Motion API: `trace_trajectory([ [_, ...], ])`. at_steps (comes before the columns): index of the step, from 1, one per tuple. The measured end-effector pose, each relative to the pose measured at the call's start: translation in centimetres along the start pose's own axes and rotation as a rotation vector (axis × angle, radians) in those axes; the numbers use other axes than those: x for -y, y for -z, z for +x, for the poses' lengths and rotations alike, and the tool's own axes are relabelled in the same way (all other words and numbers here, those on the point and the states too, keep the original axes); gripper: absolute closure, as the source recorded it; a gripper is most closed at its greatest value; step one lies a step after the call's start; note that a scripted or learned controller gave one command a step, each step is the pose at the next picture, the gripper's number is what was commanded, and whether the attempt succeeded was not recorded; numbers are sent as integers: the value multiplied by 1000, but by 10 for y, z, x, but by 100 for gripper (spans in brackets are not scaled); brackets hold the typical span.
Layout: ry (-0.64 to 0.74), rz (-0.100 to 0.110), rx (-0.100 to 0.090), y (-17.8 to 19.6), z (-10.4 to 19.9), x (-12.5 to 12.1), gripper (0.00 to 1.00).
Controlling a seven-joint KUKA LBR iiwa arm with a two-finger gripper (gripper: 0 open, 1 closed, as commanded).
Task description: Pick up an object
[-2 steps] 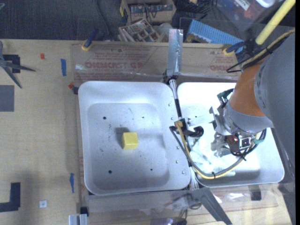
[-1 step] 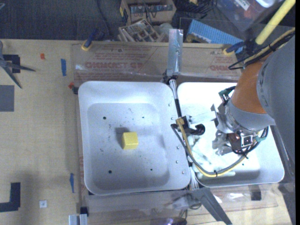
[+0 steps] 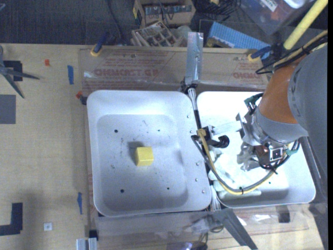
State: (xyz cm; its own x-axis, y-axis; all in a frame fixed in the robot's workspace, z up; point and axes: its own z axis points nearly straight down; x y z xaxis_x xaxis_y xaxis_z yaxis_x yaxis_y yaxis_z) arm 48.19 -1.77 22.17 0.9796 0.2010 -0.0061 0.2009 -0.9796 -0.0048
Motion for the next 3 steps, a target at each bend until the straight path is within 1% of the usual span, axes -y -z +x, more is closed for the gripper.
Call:
trace_trajectory([
  [2,2,-1,-1,19,2,-1,100],
  [3,-4,-5,-8,31,42,66,100],
])
